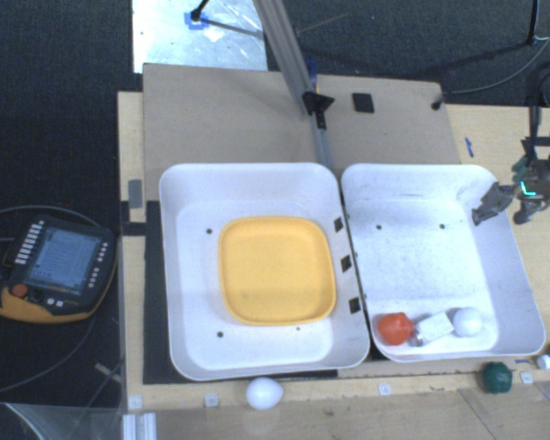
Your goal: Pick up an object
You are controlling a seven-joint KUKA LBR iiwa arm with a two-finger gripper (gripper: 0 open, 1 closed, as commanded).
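We log a tan bench (229, 117) on dark carpet, two shallow white bins side by side on it. We take the right bin (422, 246) as our landmark. Its wall touches the left bin (188, 246) along a seam with small black clips. The left bin holds a square yellow plate (277, 269), lying flat at its middle. A grey pole (289, 39) slants away beyond the seam, toward the far side of the bench. Well left of the right bin, off the bench, a teach pendant (53, 266) with a lit screen rests on the carpet, cable looping round it.

Objects cluster at the right bin's near edge. A red ball (394, 328) sits in the near-left corner; just right of it a small white block (433, 328); against that a white ball (467, 320). The block's long axis runs roughly along the near wall, its right end tilted slightly toward the bin's far side. The balls are round, with no heading to report. Outside the bin, past its near-right corner, lies a dark green ball (496, 377); a white egg-shaped object (264, 393) rests on the bench in front of the left bin.

The gripper (506, 202) hangs over the right bin's far-right rim, well apart from the cluster. Nothing sits between its fingers; they look spread, one dark finger (488, 207) reaching over the bin's rim.
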